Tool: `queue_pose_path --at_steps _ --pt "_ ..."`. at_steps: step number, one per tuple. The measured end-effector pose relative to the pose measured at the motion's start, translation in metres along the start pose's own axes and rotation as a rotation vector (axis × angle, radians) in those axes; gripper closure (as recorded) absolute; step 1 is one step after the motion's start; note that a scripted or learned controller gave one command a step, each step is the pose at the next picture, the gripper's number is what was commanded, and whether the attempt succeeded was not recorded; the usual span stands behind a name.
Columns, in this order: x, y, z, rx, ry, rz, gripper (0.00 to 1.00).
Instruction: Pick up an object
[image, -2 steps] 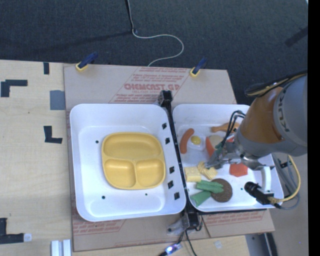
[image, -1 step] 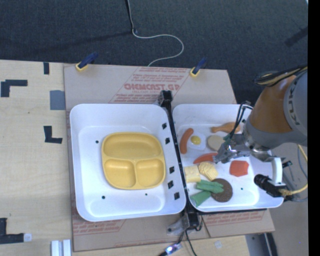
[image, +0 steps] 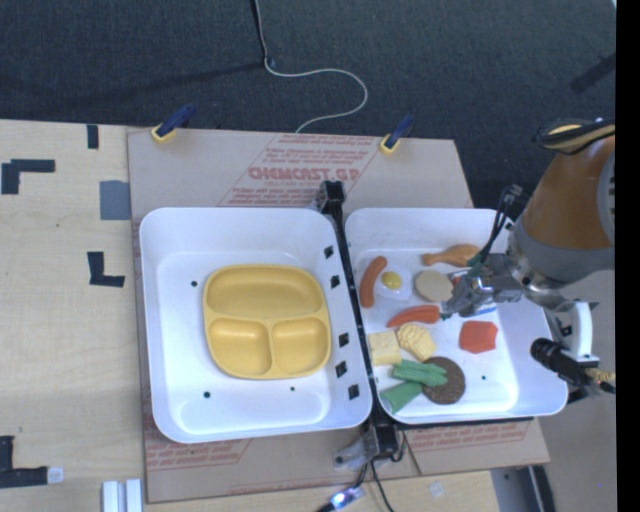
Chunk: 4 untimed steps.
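Nearest the camera, in the front of the right white bin (image: 500, 395), lie a dark brown round cookie-like disc (image: 446, 381) and a green leafy toy vegetable (image: 415, 374), the two touching. Just behind them sit a pale yellow cheese-like block (image: 383, 347), a yellow ridged crinkle-cut piece (image: 417, 341) and a red square block (image: 478, 336). Further back, a red-orange chilli-shaped piece (image: 413, 315) lies just beside the hand (image: 468, 298), which hangs low over the middle of this bin; whether it is open or closed cannot be told. Beyond it are a beige round disc (image: 433, 286), a fried-egg toy (image: 391, 282), a red-brown sausage (image: 370, 279) and an orange croissant-like piece (image: 455, 255). The left white bin (image: 165, 300) holds a yellow three-compartment plastic plate (image: 267, 319). Both bins rest on cardboard (image: 290, 170) on the bench (image: 60, 320).
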<state>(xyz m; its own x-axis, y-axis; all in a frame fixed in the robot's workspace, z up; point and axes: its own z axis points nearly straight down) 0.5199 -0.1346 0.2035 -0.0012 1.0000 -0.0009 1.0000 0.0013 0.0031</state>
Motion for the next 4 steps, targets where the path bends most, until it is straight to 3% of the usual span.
queue_pose_path --at_steps 1,4 --pt "0.000 0.001 -0.022 0.002 0.001 0.000 1.00" --pt "0.154 0.041 -0.010 0.005 0.002 -0.005 1.00"
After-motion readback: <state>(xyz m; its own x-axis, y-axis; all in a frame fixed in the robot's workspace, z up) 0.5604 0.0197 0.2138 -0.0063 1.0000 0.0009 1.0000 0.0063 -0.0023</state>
